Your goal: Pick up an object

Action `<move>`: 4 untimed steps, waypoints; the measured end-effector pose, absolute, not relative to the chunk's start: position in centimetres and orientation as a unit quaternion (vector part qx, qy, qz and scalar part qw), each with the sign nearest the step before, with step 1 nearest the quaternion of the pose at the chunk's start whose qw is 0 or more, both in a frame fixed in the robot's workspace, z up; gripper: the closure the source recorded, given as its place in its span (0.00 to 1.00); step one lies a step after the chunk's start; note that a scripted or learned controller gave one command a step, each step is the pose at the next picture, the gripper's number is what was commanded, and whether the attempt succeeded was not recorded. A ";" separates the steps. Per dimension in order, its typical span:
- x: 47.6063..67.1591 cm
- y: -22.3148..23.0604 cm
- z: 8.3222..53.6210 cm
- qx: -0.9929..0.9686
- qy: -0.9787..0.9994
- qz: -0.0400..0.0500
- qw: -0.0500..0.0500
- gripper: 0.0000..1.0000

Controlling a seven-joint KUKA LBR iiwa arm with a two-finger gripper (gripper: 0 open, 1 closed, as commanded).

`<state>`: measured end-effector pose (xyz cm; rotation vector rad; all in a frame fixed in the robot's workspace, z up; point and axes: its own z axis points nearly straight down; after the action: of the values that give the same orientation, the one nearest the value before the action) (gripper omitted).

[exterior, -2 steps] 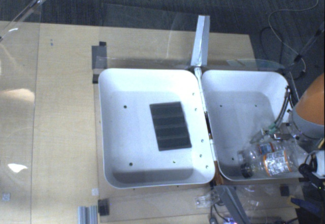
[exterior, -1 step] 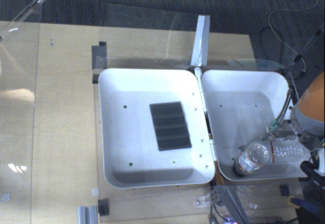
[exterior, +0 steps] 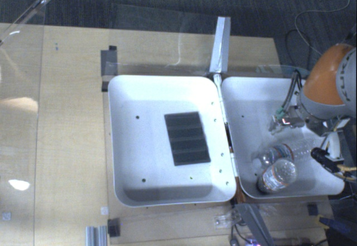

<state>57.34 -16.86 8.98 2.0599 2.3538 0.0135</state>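
Bottle of clear crumpled plastic (exterior: 277, 171) lies at the right bin's (exterior: 245, 105) near edge. Gripper (exterior: 283, 121) hovers just beyond it, nothing visibly held; approach step, I judge. Next: descend squarely onto the bottle; black ribbed slab (exterior: 187, 138) sits mid left bin (exterior: 125, 128).

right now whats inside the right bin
A clear plastic bottle lies near the front wall of the right bin. The arm covers the bin's right side, so anything under it is hidden.

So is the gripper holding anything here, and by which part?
Cannot be told: the gripper hangs over the right bin, apart from the clear bottle.
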 end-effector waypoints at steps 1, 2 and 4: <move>57.2 -17.0 8.9 0.659 0.752 0.003 0.006 0.00; 66.2 -15.0 8.9 0.646 0.763 0.002 0.003 0.00; 53.6 -20.6 9.0 0.499 0.867 0.002 0.007 0.00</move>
<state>53.58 -20.56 8.96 1.5612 2.7111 0.0066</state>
